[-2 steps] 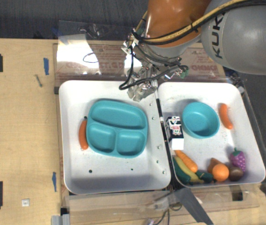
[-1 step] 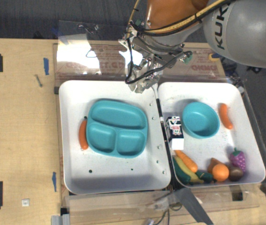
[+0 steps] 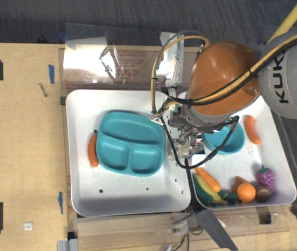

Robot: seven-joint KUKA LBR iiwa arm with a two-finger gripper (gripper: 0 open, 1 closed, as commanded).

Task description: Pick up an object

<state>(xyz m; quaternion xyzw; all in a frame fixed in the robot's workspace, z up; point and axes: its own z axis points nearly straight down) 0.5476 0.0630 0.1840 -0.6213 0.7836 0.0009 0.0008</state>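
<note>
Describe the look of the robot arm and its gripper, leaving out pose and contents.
The arm is light grey with dark "KU" lettering and a glossy orange dome-shaped band above the wrist. A yellow hose and black cables run across it. The gripper is a dark metal assembly trailing thin looped wires.

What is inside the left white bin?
The left bin holds a teal divided tray and an orange carrot-like piece beside the tray's left edge. The gripper covers the bin's right rim, so nothing there can be told.
</note>
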